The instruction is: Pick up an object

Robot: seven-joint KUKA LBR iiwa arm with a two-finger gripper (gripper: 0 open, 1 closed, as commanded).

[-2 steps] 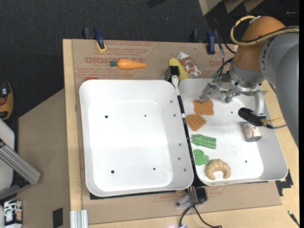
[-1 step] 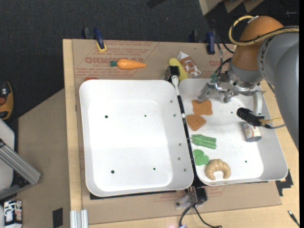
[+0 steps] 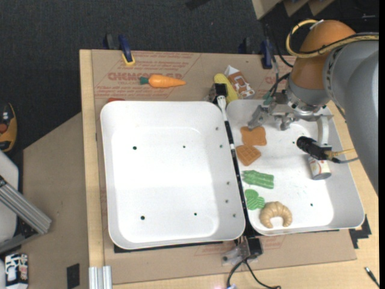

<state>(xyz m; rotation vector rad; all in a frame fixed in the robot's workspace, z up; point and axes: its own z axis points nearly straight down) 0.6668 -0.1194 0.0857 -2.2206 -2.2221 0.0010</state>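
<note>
Overhead, the grey arm [image 3: 352, 59] reaches in over the right bin [image 3: 337, 212], its hand [image 3: 274, 114] low at the bin's far left corner, apparently lining up on a brown waffle piece [image 3: 254, 136] just below; whether the hand is open or closed cannot be told. Nearer the front edge lie a croissant [image 3: 275, 213] and green pieces [image 3: 258, 179], loose for picking.

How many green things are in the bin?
2, in the right white bin: a ridged green rectangular piece and, just below it, a rounder green leafy piece beside the tan croissant. None appear hidden.
</note>
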